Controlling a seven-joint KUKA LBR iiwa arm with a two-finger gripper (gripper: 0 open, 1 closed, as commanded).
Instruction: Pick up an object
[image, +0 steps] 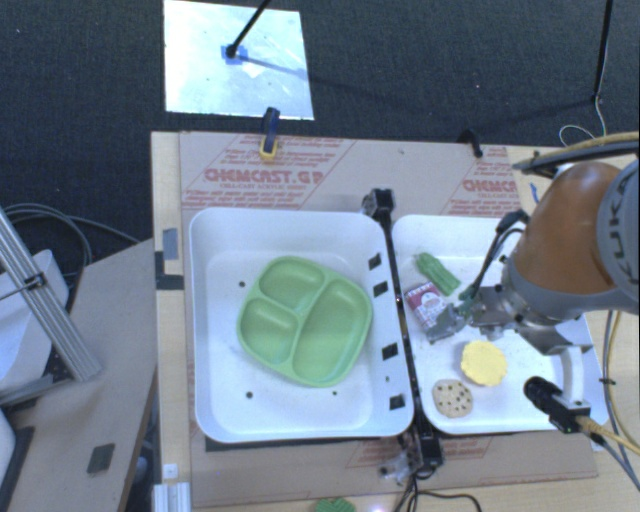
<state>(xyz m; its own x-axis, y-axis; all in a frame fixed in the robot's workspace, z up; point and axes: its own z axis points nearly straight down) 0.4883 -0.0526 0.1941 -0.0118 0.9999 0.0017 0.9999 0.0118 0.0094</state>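
Gripper (447, 322) sits low in your right bin (570, 415), its tip at the lower right corner of the small red-and-white packet (425, 303); you cannot tell from here how it is set. That packet lies near the bin's left wall, long axis running upper left to lower right. Just above it, a green bar (437, 272) slants the same way. A yellow disc (484, 363) and a chocolate-chip cookie (453, 398) lie below. Your left bin (215, 410) carries a green divided plate (304, 320).

text: "CHEMCAST" | repeated, red print | on: protective sheet (300, 170) under bins
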